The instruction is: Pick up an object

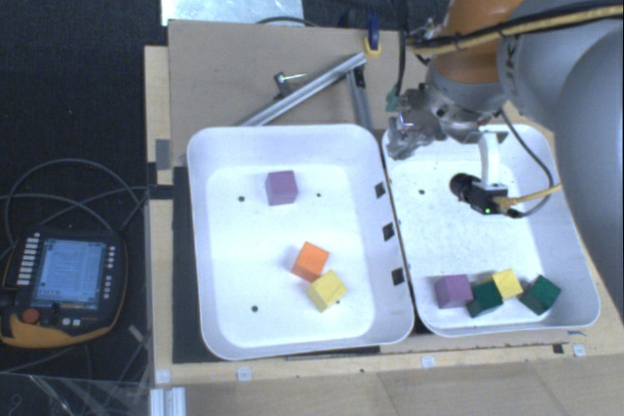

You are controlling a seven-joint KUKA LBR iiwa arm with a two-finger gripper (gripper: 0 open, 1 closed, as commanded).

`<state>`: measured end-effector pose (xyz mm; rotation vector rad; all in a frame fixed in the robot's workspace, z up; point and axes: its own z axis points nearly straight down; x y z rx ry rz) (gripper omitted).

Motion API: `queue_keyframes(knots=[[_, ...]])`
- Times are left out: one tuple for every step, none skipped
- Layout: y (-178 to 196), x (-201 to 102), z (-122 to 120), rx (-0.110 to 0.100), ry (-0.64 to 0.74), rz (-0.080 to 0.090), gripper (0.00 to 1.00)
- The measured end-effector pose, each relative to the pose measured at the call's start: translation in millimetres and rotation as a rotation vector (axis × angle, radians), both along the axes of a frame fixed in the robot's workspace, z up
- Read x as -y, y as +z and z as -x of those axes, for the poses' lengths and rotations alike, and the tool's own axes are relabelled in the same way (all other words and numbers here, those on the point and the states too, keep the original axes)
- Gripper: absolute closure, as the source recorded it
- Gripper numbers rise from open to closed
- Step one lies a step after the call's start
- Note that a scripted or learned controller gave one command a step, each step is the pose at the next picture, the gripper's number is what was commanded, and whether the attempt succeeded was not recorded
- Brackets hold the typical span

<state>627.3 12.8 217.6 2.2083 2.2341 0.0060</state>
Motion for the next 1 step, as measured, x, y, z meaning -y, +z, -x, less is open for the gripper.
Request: queue_keyframes(knots=[[5.9,-57.7,-23.4,0.002,0.000,0.000,1.00]])
